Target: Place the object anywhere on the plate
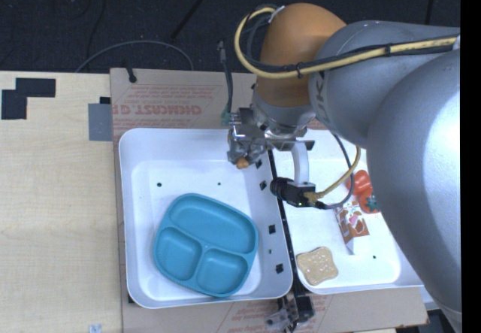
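Gripper (242,152) over the left bin (139,166), seen from my console.
It gripped a small brown object (242,162) at one o'clock from the blue plate (204,243).

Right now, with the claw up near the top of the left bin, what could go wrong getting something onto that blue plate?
1. The claw hangs over the left bin's upper right corner, off the blue plate; a release there would likely miss.
2. A small brownish thing sits at its tip; I cannot tell how firmly it is held, so it might slip.
3. The black cable crosses the bins' divider and could snag.
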Controlling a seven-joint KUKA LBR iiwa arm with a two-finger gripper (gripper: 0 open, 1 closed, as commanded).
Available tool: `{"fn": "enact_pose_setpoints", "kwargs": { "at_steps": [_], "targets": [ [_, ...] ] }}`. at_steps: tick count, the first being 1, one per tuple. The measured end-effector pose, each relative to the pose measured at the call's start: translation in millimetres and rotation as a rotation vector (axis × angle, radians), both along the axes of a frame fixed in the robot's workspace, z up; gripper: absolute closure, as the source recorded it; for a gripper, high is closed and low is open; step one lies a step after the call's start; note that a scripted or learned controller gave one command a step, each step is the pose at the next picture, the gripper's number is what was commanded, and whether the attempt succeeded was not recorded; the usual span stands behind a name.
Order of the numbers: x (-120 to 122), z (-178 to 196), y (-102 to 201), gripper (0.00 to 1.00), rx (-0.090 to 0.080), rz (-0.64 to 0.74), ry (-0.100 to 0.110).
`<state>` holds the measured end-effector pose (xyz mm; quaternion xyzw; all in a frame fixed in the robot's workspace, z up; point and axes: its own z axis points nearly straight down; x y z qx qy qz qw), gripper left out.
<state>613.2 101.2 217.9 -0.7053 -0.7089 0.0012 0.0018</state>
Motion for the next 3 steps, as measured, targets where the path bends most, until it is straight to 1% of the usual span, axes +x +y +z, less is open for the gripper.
{"fn": "enact_pose_setpoints", "kwargs": {
  "at_steps": [1, 2, 3],
  "targets": [
    [5.9, 3.4, 46.0, 1.00, 0.001, 0.000, -0.002],
    [-4.2, 17.0, 42.3, 1.00, -0.001, -0.005, 0.000],
    [-3.8, 16.5, 42.4, 0.00, -0.002, -0.004, 0.000]
  ]
}}
